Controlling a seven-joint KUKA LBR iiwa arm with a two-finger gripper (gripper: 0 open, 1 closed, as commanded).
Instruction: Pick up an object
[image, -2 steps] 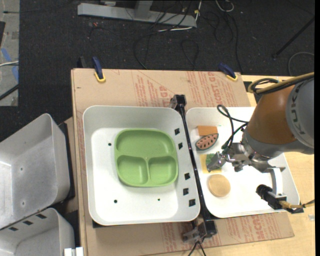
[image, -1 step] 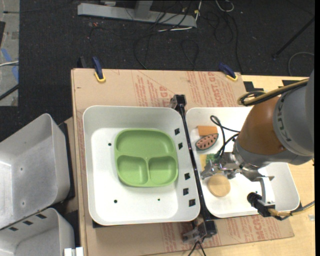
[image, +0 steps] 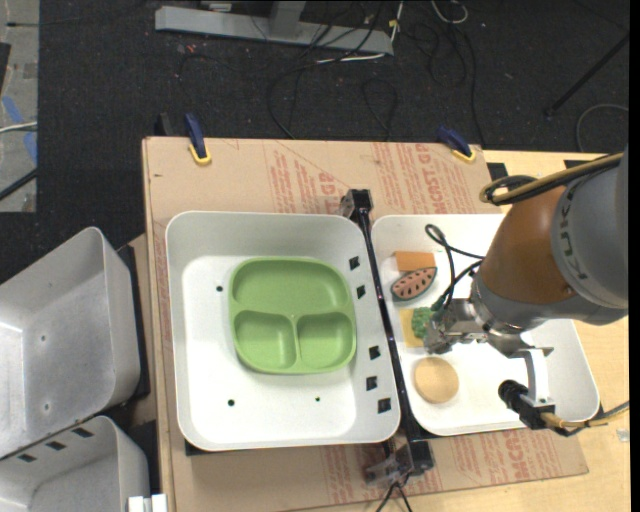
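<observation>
The grey arm (image: 560, 250) with its orange band reaches in from the right over the right bin (image: 570, 400). Its gripper (image: 440, 335) hangs low near the left side of that bin, and the view is too cluttered there to tell how it is set.

Four small things lie in the right bin. A green broccoli-like toy (image: 422, 322) sits just beside the gripper's left edge, touching or nearly so; part of it may be hidden under the tool. A yellow piece (image: 408, 326) lies against the green one on its left. A round tan ball, perhaps an egg or a bun (image: 436, 381), rests just below the gripper, towards the bin's near edge. Farther up lie a watermelon slice (image: 414, 284) and an orange wedge (image: 415, 261), side by side and apart from the gripper.

The left bin (image: 200, 400) holds a green divided plate (image: 294, 315), flat at its centre.
</observation>
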